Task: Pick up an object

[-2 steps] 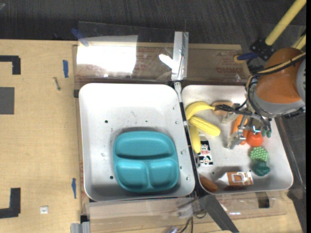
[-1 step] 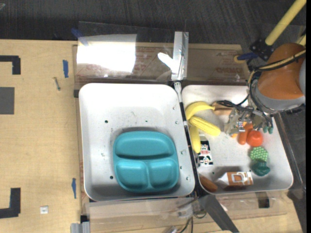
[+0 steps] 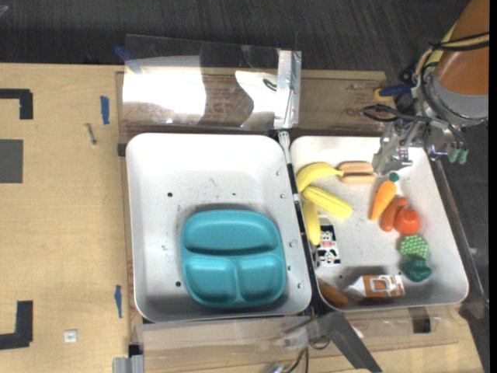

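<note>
My gripper (image 3: 393, 158) hangs over the back of the right bin (image 3: 449, 231), just right of a toy hot dog (image 3: 356, 172) and just above the top of an orange carrot (image 3: 382, 199). The grey arm with its orange band (image 3: 466, 72) comes in from the upper right. Two yellow bananas (image 3: 322, 195) lie at the bin's left side. A red-orange round fruit (image 3: 406, 221) sits beside the carrot. No object is visibly held by the gripper.
Also in the right bin are a green knobbly toy (image 3: 414, 245), a dark green piece (image 3: 418, 270), a small brown carton (image 3: 379, 286) and a black-and-white toy (image 3: 327, 246). The left bin (image 3: 155, 177) holds a teal divided plate (image 3: 233, 259).
</note>
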Robot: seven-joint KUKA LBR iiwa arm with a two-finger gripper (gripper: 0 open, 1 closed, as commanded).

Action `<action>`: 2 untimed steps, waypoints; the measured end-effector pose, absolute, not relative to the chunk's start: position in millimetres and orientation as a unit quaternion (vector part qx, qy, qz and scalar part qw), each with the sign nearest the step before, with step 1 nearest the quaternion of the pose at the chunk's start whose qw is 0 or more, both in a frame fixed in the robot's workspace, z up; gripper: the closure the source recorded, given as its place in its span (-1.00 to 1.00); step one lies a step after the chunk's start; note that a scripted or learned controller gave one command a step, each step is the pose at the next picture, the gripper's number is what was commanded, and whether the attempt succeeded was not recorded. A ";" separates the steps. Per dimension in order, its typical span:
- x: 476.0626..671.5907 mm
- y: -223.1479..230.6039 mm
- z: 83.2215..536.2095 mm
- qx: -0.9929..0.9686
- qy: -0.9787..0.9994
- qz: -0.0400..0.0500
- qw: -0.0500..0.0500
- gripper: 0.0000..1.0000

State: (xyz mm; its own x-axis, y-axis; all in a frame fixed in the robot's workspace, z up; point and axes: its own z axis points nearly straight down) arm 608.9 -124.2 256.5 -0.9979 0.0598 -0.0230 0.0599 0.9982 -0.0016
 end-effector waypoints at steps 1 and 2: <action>626.3 -66.9 264.7 -0.015 1.000 0.001 0.005 1.00; 667.8 -20.9 244.5 -0.040 0.999 0.001 0.003 1.00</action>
